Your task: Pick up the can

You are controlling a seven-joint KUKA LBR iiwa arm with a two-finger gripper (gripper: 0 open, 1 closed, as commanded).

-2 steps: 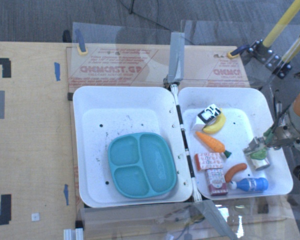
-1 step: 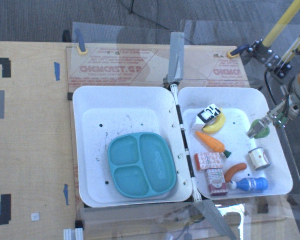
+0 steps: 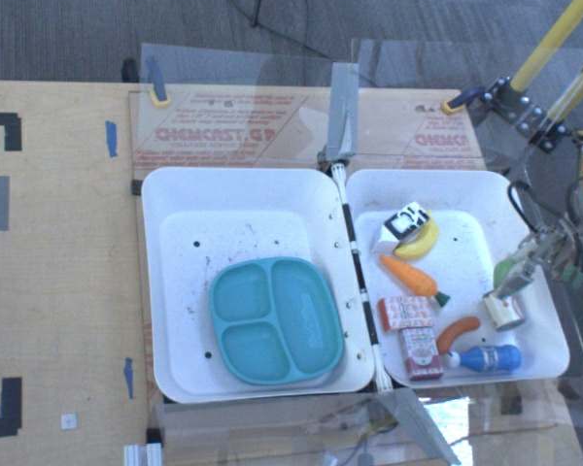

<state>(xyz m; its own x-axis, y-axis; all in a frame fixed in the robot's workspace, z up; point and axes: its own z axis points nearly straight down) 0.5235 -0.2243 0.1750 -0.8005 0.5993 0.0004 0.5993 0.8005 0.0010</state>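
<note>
Can (image 3: 502, 310) sits tilted by right wall of right bin (image 3: 466, 187), just on the near side of the jaws; their spread cannot be told.

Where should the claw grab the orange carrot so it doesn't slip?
Grab the carrot across its orange middle, coming straight down from above. It lies flat and slantwise in the right bin, long and thin, so squeezing its narrow sides probably works best. The banana and red box sit close, so stay centred.
</note>
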